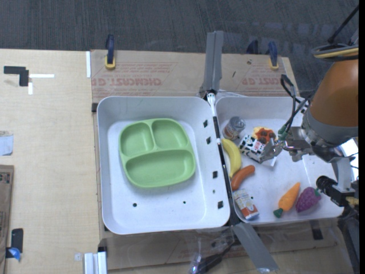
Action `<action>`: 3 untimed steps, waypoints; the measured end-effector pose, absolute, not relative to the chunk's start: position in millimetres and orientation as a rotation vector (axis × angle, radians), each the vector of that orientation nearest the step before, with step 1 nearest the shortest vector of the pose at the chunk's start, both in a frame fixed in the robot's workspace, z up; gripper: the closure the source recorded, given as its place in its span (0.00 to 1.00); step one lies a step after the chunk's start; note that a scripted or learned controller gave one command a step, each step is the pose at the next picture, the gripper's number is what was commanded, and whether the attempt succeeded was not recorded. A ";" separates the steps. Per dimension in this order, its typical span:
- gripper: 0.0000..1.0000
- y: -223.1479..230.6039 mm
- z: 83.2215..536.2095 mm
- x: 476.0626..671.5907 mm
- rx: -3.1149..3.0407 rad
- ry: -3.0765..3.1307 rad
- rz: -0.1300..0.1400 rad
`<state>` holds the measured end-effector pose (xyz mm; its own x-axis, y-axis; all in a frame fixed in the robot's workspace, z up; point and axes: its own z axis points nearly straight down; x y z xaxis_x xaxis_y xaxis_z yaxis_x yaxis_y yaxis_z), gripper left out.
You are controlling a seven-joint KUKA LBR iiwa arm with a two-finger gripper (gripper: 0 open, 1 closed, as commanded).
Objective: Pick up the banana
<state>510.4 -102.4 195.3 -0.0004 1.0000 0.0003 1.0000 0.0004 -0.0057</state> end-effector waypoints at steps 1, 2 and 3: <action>0.00 -92.8 90.5 522.6 -2.212 -2.228 0.003; 0.00 -97.8 90.0 588.7 -2.153 -2.286 0.003; 1.00 -99.0 97.0 587.8 -2.154 -2.278 0.008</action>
